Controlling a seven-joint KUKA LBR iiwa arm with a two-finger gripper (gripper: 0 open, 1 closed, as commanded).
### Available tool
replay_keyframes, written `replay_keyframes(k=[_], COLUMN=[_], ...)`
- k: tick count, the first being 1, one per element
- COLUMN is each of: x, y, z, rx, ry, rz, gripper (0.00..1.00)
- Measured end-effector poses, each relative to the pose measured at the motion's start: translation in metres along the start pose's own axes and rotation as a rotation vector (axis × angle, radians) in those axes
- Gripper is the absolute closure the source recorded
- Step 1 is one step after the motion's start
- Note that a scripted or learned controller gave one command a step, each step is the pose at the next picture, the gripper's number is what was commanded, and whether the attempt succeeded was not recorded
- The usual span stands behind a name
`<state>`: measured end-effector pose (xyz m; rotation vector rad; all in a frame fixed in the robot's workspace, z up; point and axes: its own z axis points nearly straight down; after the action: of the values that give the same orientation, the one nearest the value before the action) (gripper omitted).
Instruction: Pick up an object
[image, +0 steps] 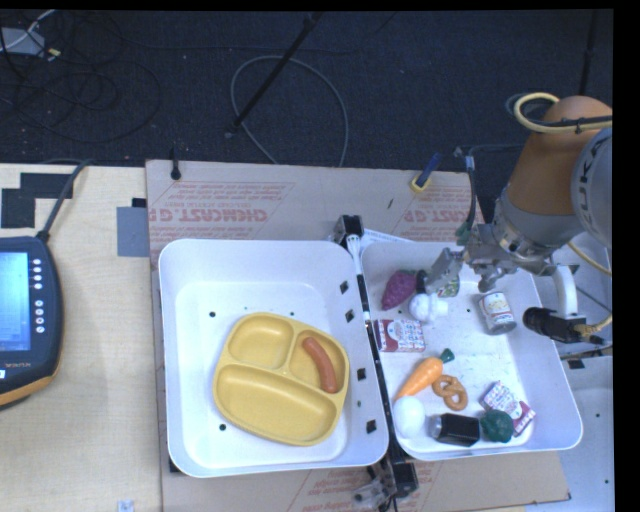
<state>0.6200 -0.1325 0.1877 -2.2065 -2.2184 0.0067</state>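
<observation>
Arm (560, 170) comes in from the right, over the top right corner of the right bin (560, 425). Left bin (190, 300) has a yellow divided tray (265, 400) with a sausage (321, 363) in its upper right compartment.

Gripper (462, 268) sits low over the right bin's upper part (can't tell how far it's open, nothing visibly between the fingers).

Right bin contents: purple item (399, 289) and white lump (423, 306) just left of the gripper, small can (496, 311) just right of it. Further down: red-and-white packet (402, 336), carrot (423, 375), pretzel (450, 392), white egg (408, 413), black block (457, 429), green item (496, 426), small carton (508, 400).
</observation>
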Motion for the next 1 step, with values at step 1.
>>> replay_keyframes(k=[1], x=[0.0065], y=[-0.0584], z=[0.0997], rx=[-0.012], ry=[-0.001], rz=[0.008], gripper=[0.0])
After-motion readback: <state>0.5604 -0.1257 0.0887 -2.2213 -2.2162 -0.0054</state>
